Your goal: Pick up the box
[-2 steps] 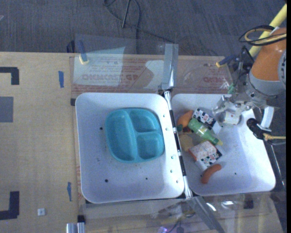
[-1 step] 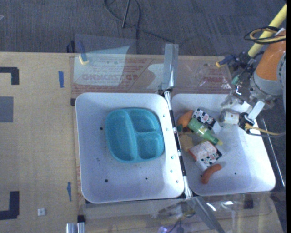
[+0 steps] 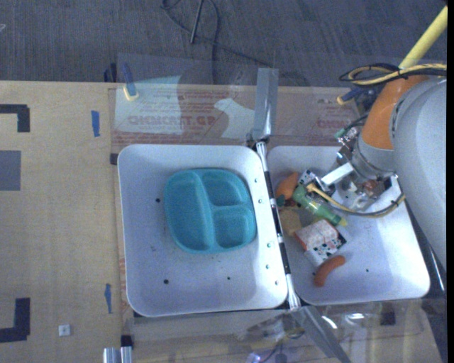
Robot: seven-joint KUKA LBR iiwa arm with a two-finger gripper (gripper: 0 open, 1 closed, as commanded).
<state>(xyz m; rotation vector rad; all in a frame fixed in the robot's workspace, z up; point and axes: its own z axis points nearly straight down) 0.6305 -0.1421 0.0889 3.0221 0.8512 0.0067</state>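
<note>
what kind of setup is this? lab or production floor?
Most likely a robotics lab test cell: a wooden bench marked with tape, two white bins holding toy-like items such as a blue divided plate and a small box, and loose cables on carpet.

The left shallow white bin [image 3: 142, 283] is taken up in its middle by a teal divided plastic plate [image 3: 211, 210]; open floor runs all around the plate, widest along the near edge and the left wall. In the right shallow white bin [image 3: 397, 273] the clutter sits against the left wall: an orange rounded toy [image 3: 286, 185] farthest, a green bottle-like item [image 3: 317, 204] beside it, a small white and pink cardboard box [image 3: 320, 238] nearer, and a reddish sausage-shaped toy [image 3: 328, 269] nearest. These pieces lie close together with little room between them. The grey arm with its pincer [image 3: 345, 186] hangs over the far part. The near right corner is open floor.
</note>
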